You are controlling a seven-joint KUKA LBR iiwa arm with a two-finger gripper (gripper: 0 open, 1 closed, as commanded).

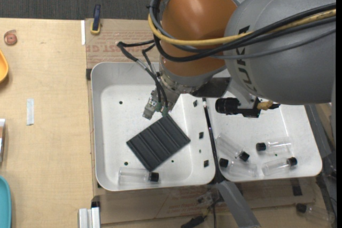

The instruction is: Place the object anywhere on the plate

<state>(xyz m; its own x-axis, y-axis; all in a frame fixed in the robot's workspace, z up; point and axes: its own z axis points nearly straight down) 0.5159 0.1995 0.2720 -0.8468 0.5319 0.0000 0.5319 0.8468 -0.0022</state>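
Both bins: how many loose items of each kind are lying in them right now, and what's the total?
dark ribbed plate: 1, in the left bin
clear capped tubes: 5, with one in the left bin and four in the right bin
Total: 6

One fixed camera looks down at a slant from above the desk (48,115), close over the two white bins (107,131), with the arm (278,45) looming in from their right.
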